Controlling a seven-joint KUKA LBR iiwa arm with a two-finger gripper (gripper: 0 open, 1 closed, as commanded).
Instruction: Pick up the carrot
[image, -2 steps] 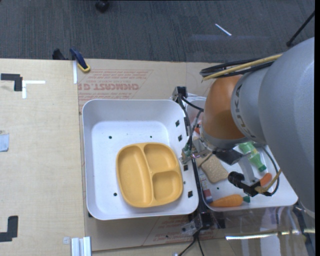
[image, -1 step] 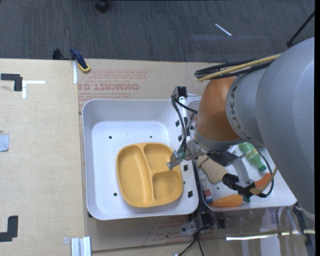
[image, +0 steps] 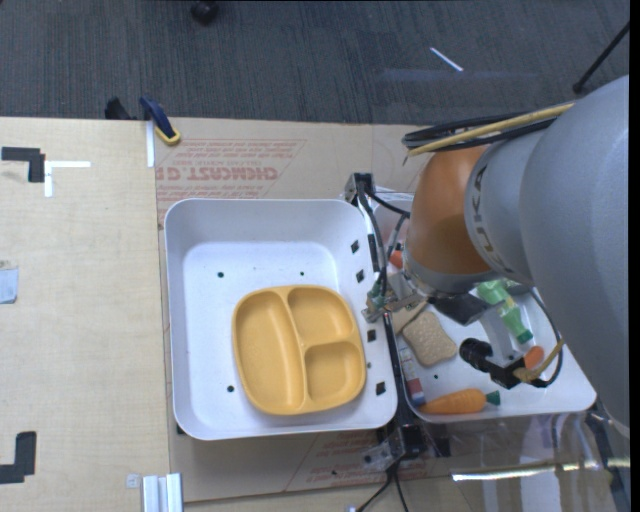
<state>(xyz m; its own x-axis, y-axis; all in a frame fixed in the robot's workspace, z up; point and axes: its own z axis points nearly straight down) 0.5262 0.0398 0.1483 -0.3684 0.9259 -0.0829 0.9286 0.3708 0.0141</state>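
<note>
The carrot (image: 455, 402) is seen lying flat along the lower edge of the right bin (image: 445, 378), in the lower right of the frame, with its green end turned toward the right. Just above it a brown slice of bread (image: 430, 338) is laid, and green items (image: 505, 305) are found further right, partly covered by the arm. The gripper (image: 393, 292) is held over the wall between the two bins, near mid-frame, apart from the carrot; whether it is spread or closed cannot be told. A yellow divided plate (image: 298, 348) is set in the left bin (image: 200, 240). The arm's orange band (image: 445, 215) is seen at the upper right.
</note>
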